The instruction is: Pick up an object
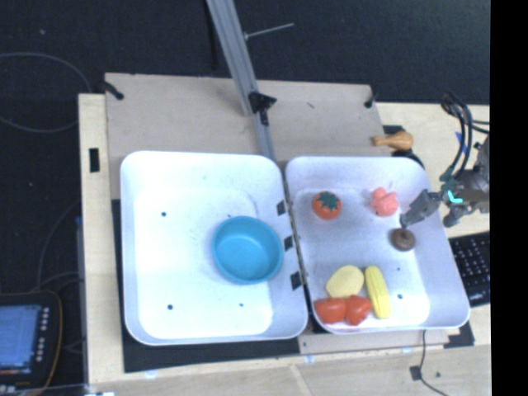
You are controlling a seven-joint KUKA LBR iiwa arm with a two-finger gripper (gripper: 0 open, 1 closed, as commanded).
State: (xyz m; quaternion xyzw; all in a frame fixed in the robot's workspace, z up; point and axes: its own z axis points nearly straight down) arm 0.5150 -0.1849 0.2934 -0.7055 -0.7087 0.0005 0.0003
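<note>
The fingers (435,209) stood spread apart and empty at the right edge of the right bin (437,291), one dark grey finger slanting down to the left over the bin, the other at the rim.

Just below the tip of the left finger lay a small, round, dull brown object (403,239), flat on the smooth white plastic floor. A soft-looking pink lump (384,201) sat just to the left of the fingers. Farther left was a glossy red tomato with a green stalk (327,205). Well below the fingers lay a lumpy yellow piece (346,281), a ridged yellow corn cob (378,292) and a red pepper-like piece (343,310), touching one another.

The left bin (157,320), far left of the fingers, held a round blue bowl (246,249).
</note>
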